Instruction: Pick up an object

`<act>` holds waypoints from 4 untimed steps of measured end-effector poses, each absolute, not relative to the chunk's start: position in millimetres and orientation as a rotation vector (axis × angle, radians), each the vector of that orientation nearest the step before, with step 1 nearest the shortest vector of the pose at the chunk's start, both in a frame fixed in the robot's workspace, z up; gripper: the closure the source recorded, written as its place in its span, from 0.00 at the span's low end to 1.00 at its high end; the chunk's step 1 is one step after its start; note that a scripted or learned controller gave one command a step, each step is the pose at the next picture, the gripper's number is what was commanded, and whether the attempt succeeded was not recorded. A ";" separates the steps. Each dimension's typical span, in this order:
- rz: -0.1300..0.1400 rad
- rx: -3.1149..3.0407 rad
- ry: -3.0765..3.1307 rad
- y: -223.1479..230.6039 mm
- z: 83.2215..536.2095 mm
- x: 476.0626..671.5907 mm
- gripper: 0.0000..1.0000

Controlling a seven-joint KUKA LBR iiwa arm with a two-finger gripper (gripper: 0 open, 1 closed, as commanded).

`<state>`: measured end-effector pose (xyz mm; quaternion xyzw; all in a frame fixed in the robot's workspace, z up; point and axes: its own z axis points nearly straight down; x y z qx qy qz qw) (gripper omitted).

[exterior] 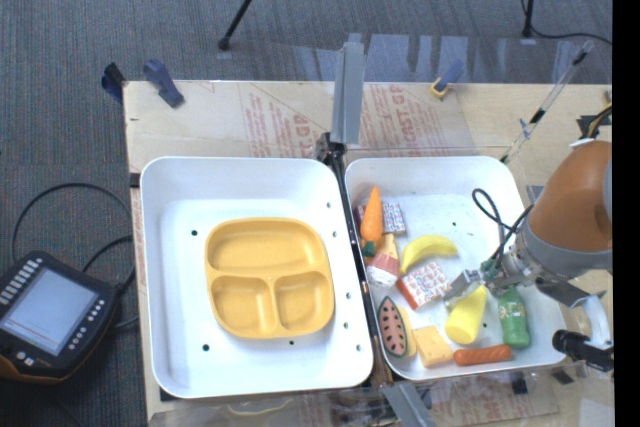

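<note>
Two white bins side by side on the bench (180,130). Left bin (170,215) holds a yellow divided tray (268,276). Right bin (455,180) holds toy food: carrot (372,213), banana (427,250), red-and-white box (424,284), watermelon slice (393,326), cheese block (432,345), sausage (482,354), green bottle (512,317), yellow bottle-shaped piece (466,316), plus small packets near the carrot. The arm (575,215) reaches in from the right; the pincer (475,280) sits low in the right bin, just above the yellow piece and beside the red-and-white box. Whether the pincer is open or closed cannot be told here; nothing is clearly seen between its tips, so no hold is claimed. Likely target, by position: the yellow piece or the box next to it, both in the near-right part of the right bin. To do the step well, the arm would want to settle on one item, centre over it, and come straight down so the tips straddle its narrow width, not nudging the green bottle that lies close alongside. The crowding here makes a glancing contact likely; a slow, vertical lift would show whether anything came up. Writing: red print on the cardboard under the bins is visible but upside down and not legible; the box label is too small to read.
</note>
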<state>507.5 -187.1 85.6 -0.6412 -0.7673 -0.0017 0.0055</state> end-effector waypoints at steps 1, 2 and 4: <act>-0.006 -2.192 -2.256 -165.9 187.4 557.6 0.00; -0.016 -2.070 -2.378 -145.9 96.9 585.4 0.00; -0.001 -2.074 -2.351 -210.9 86.7 479.0 0.00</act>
